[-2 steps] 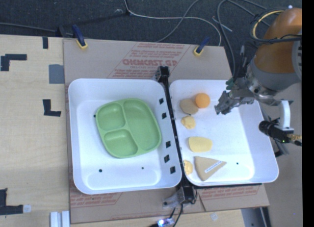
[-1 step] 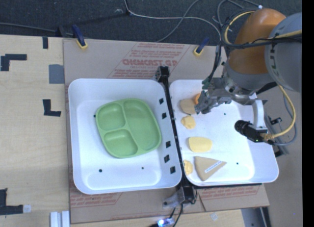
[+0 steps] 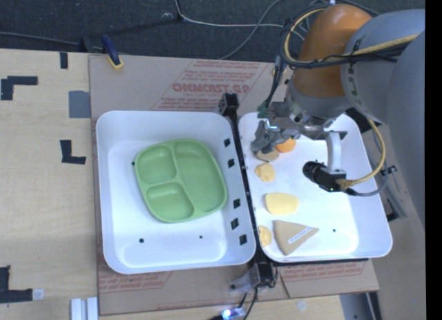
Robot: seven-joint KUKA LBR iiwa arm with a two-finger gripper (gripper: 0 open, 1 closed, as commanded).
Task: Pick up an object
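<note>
Light: bright, even, from overhead.
Shadows: soft, under the arm point(image 3: 373, 56) at 2 o'clock.
Glare: mild on the white bins point(image 3: 110, 194).
Sharpness: slightly soft, grainy.

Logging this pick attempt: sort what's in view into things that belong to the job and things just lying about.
Belongs to the job:
- tool, low in the right bin
- orange piece beside the tool
- small yellow piece
- yellow oval piece
- tan wedge

Just lying about:
- green divided plate in the left bin
- cardboard sheet under the bins
</note>
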